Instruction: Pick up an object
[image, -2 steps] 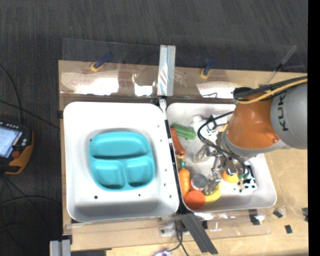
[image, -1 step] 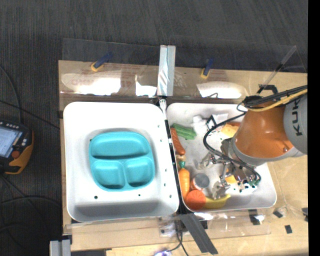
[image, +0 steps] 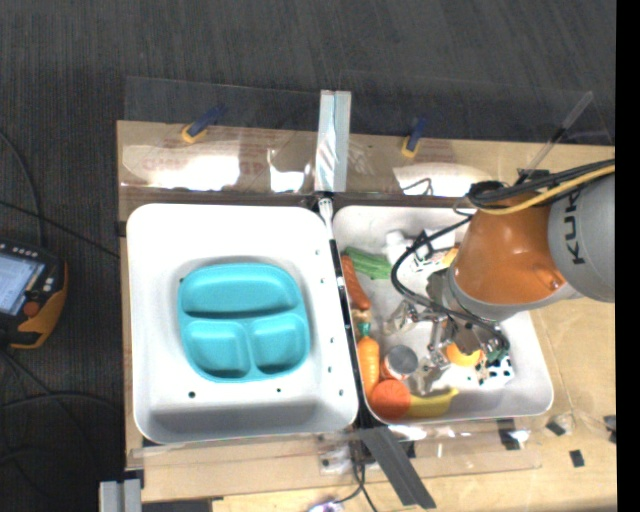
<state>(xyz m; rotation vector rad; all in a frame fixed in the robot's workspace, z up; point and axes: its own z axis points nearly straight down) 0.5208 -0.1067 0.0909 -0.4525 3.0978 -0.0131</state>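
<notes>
The right bin holds a heap of small toys: an orange carrot, an orange-red ball, a yellow banana, a long orange-red piece, a green piece and a white piece with dark dots. My gripper hangs low over the middle of this heap, under the orange band of the arm. Its metal fingers point down among the toys, next to a small orange-yellow piece. I see no toy held between them.
The left bin holds a turquoise tray with three compartments. Black cables loop beside the wrist over the right bin's back half. A handheld controller lies on the floor at far left. Clamps sit on the bench's back edge.
</notes>
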